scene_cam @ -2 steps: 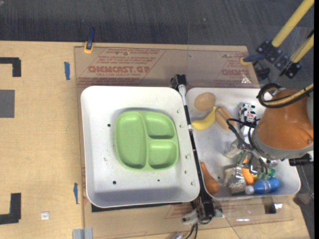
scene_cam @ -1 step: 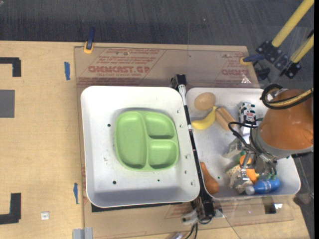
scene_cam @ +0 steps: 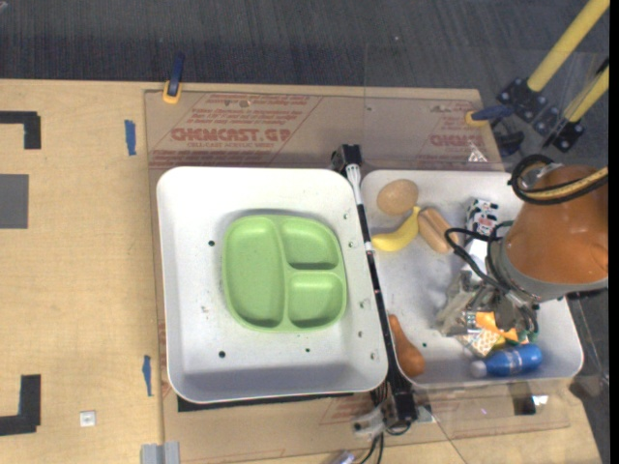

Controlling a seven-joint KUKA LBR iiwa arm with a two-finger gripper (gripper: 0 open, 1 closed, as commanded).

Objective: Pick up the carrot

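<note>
The carrot (scene_cam: 407,348) is orange and tapered. It lies in the right bin (scene_cam: 426,278) along its left wall, near the front corner. My gripper (scene_cam: 470,309) is down in the same bin, to the right of the carrot and apart from it. It hangs open over a small pile of colourful items (scene_cam: 491,331), and nothing shows between its fingers. The orange wrist band (scene_cam: 561,235) hides the bin's right side.
The left bin (scene_cam: 184,259) holds a green divided plate (scene_cam: 285,271). In the right bin lie a tan egg shape (scene_cam: 397,198), a banana (scene_cam: 395,237), a bread roll (scene_cam: 434,229), a black-and-white toy (scene_cam: 482,217) and a blue bottle (scene_cam: 511,360).
</note>
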